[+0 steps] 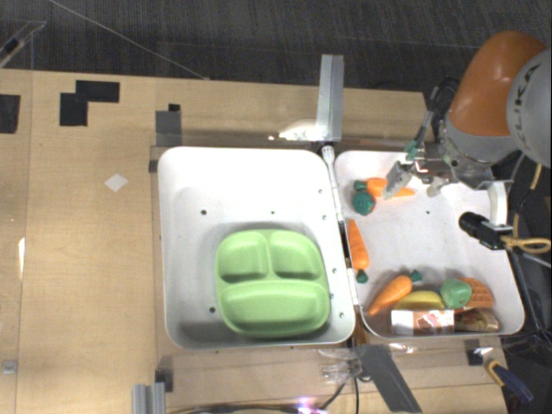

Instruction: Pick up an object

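Far left of the pincer, the left bin (181, 231) holds a green tray (272, 283). Nearer, by the wall btw. the two bins, lies a thin carrot (357, 245), down and left of the pincer. Just left of the pincer is a small carrot (373, 191) w/ a green top, in the right bin (431, 231). That is prob. the thing to pick; it lies flat and almost touches the pincer tip.

The pincer (402, 178) hangs at the top of the right bin. I can't tell its state; nothing shows in it.

To do it well, I think: go a bit left, sit over the orange middle, go down, squeeze, lift slow.

Below the pincer, at the bin's bottom edge, is a pile (435, 304): a fat carrot, banana, other food.

The arm (500, 102) comes in from the right and tips down and left to the pincer.
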`<state>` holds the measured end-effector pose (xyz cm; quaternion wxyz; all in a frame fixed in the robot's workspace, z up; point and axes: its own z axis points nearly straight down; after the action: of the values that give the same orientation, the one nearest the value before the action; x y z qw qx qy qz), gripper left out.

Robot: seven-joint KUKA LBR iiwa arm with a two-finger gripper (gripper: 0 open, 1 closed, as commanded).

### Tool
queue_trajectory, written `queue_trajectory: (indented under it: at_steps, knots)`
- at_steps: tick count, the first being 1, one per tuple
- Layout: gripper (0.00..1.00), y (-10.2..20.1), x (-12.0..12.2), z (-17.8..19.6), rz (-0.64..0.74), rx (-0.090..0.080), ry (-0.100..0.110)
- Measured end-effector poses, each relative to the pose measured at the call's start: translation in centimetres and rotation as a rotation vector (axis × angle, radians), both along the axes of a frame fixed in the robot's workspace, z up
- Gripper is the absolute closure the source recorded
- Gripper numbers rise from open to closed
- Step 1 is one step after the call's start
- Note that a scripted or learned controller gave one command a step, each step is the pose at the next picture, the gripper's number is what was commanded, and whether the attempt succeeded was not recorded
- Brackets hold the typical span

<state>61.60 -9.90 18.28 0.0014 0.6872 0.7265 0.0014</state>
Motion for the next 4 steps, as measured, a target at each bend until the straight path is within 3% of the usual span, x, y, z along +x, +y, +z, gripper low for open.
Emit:
queue_trajectory:
  at_steps: [1, 2, 3, 4]
  knots:
    - [0.00, -1.7, 2.6, -8.7, 0.037, 0.000, -0.003]
    - [0.00, 0.8, 1.3, -9.2, -0.018, -0.005, -0.011]
    - [0.00, 0.7, -2.4, -9.1, 0.018, -0.008, -0.013]
    - [0.00, 0.3, 4.7, -9.5, 0.075, 0.006, 0.034]
